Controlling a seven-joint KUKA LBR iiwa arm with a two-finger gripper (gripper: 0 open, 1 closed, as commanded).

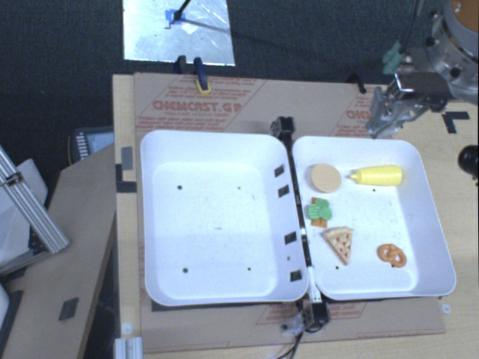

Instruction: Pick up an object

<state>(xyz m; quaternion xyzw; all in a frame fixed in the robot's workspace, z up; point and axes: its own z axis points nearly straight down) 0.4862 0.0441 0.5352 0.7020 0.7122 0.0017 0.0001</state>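
Observation:
Five small items lie in the right bin (pixel 426 223). A round tan cookie (pixel 325 177) sits at the upper left, with a yellow squeeze bottle (pixel 378 175) lying on its side next to it. Below the cookie is a green toy piece (pixel 320 210), then a pizza slice (pixel 339 243). A pretzel (pixel 391 255) rests toward the lower right. My gripper (pixel 383 123) hangs above the bin's far rim, up and right of the bottle, touching none of the items.
The left bin (pixel 213 215) adjoins the right one along a clipped seam. Both rest on a cardboard sheet (pixel 224 103). A shiny metal plate (pixel 178 21) lies beyond the bench at top left. An aluminium rail (pixel 26 200) slants at far left.

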